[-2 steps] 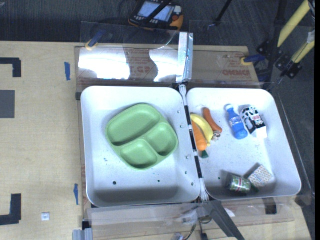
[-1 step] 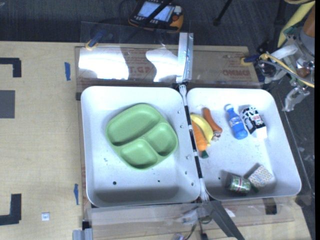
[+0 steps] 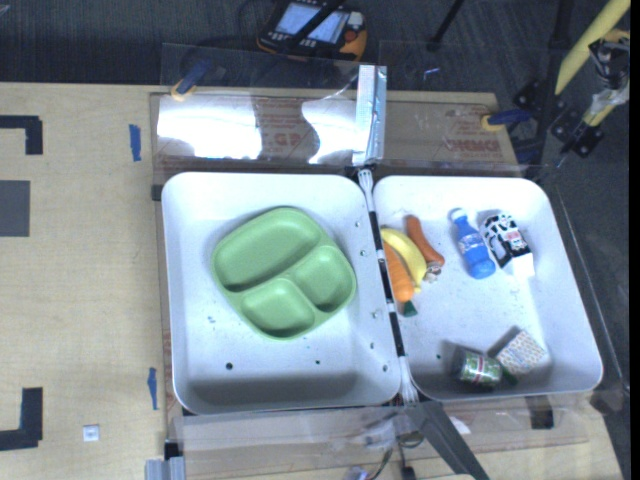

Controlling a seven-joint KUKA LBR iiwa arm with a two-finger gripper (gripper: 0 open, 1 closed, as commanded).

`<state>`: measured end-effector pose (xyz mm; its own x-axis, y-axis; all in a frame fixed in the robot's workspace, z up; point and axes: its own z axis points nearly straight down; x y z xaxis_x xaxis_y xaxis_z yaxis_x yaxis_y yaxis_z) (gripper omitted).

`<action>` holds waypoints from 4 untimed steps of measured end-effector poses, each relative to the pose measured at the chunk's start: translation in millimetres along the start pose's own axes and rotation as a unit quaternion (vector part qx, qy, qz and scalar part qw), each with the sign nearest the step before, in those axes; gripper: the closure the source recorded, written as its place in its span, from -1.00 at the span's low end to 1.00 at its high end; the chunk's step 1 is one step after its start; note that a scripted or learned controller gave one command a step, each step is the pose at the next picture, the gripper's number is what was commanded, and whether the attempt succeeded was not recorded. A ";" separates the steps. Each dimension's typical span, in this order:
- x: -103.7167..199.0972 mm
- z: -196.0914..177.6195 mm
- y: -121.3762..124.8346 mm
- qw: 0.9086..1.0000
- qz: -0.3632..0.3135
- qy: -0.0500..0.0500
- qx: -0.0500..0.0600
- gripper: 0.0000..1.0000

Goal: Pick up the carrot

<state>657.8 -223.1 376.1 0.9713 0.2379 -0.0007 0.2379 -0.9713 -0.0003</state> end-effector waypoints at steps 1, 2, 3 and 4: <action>2.0 -10.0 -2.1 1.000 -0.003 0.000 0.000 1.00; 3.7 -20.3 -3.5 1.000 -0.005 0.000 -0.001 1.00; -32.0 -19.0 -7.3 1.000 0.019 -0.001 0.001 1.00; -37.8 82.3 -9.6 0.997 -0.078 0.000 0.001 1.00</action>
<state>618.7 -222.7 293.8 0.9224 0.3863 -0.0013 0.3863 -0.9224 -0.0028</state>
